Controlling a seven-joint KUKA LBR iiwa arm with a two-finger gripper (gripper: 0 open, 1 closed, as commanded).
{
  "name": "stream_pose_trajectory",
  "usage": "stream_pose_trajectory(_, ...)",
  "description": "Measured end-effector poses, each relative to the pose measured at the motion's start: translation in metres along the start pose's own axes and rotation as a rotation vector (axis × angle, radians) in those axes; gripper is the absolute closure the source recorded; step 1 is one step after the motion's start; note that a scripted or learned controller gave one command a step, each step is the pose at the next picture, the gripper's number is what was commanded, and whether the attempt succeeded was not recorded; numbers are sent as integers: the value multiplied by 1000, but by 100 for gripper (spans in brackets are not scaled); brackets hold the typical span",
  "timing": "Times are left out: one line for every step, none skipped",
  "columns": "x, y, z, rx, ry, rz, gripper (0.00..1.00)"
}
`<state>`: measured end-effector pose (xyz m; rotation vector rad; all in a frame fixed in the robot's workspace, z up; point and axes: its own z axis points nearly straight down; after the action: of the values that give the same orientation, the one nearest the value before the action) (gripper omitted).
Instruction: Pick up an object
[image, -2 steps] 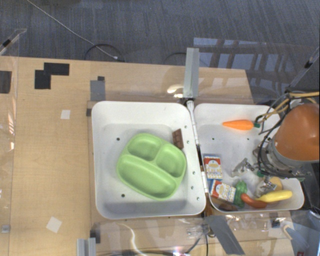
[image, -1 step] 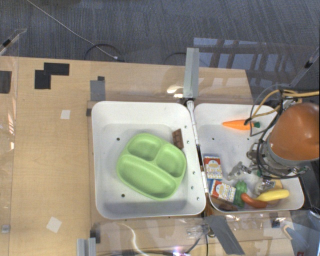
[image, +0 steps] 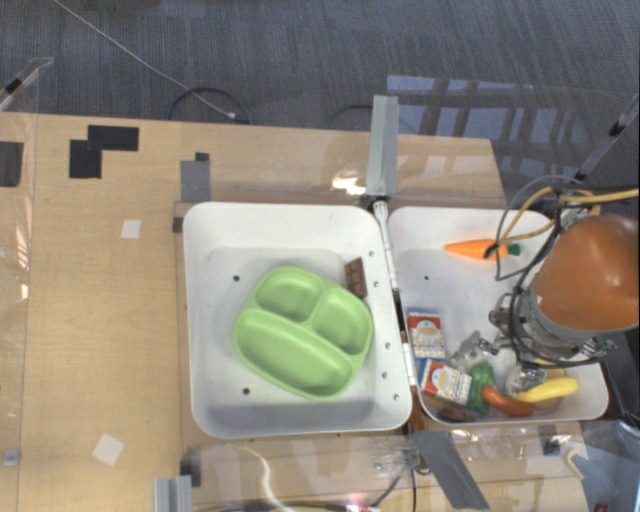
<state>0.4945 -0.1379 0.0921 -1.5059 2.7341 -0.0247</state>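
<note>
The robot arm (image: 590, 275) reaches in from the right and hangs low over the right bin (image: 440, 228). That is prob. because most of the small stuff is in there, piled in the near corner. The gripper (image: 503, 365) points down into that pile. It sits so low, w/ wires and metal bits around it, that one can't tell if it is open or closed, or if it has anything.

The things to pick from lie close round it. A green toy (image: 482, 378) is just under and beside the gripper, so it looks like the likely pick. A red toy (image: 508, 404) lies right next to the green one, by the near wall. A yellow banana (image: 550, 389) is just beside the gripper, on the arm's side. Two little boxes sit on the other side: one box w/ a picture (image: 426, 335) near the wall between the bins, and a second box (image: 447, 382) touching the green toy. They are packed tight, so a grab could bump a neighbor.

An orange carrot (image: 472, 249) lies alone at the far end of the right bin, well apart from the gripper.

The left bin (image: 200, 300) holds a big green plate (image: 303, 331) and a brown bar (image: 355, 277) at its edge, both far from the gripper, so prob. not the pick now.
</note>
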Motion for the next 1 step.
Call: stream_pose_trajectory(-4,1,0,3,-2,-181,0)
